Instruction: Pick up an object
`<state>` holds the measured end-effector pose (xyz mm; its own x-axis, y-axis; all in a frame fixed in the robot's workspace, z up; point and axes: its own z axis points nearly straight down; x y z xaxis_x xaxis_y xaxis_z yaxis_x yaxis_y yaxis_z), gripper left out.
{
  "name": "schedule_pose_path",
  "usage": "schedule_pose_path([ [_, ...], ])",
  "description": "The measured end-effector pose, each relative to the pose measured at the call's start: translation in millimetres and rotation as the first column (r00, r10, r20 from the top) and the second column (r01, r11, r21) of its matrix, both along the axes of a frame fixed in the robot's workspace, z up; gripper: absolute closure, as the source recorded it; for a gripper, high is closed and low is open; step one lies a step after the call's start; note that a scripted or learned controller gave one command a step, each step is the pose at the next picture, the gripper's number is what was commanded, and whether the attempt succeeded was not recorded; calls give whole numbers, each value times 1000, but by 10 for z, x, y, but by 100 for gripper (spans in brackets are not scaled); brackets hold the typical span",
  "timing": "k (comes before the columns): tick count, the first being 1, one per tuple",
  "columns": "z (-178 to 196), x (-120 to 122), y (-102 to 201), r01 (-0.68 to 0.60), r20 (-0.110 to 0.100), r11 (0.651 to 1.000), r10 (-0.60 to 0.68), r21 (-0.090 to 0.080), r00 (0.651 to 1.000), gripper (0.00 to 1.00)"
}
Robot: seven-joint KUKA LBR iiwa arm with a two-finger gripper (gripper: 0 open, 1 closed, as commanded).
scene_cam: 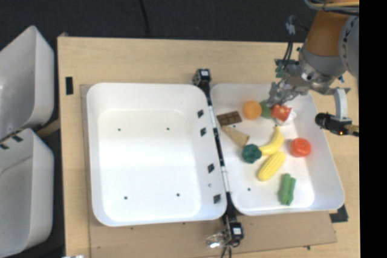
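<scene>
arm comes in from the right, gripper [279, 101] down over the far part of the right bin [323, 181]. the tip sits right at a small red piece with a white underside [282, 112], looks like a toy strawberry or tomato, with the orange ball [252, 110] just left of it and a bit of green between the two. can't tell whether the jaws are open, closed, or gripping anything: they are too small and dark against the clutter, so i won't call contact or a hold.

likely target is that red piece, judging by where the tip is. rest of the right bin: banana [273, 142] and corn cob [271, 165] in the middle, touching; dark green broccoli-like lump [251, 153] at the banana's left end; red tomato [300, 147] to the right; green pepper-like piece [286, 188] near side; brown block [229, 118] and tan wedge [236, 136] by the left wall. left bin [97, 148] has nothing on its floor.

handling guess: all toy food, so light, stiff plastic or foam, not fragile. smooth rounded skins will squirt out of a pinch if grabbed off centre. for the red piece, close across its widest part, centred, low enough to get past the curve. neighbours are close, so a finger may land on the orange ball or nudge it.
</scene>
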<state>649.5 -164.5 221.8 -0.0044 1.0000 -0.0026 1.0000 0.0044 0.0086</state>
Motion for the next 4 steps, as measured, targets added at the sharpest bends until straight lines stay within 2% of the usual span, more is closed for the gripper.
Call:
schedule_pose_path([
  [1, -274, 416, -459, 5, -2, 1000, -5, -2, 1000, 100],
  [2, -284, 407, -87, 1, -5, 1000, -1, 0, 1000, 100],
  [3, -780, -457, -166, 7, -14, 1000, -7, 2, 1000, 100],
  [4, -1032, -431, -494, 4, 13, 1000, -3, -7, 1000, 100],
])
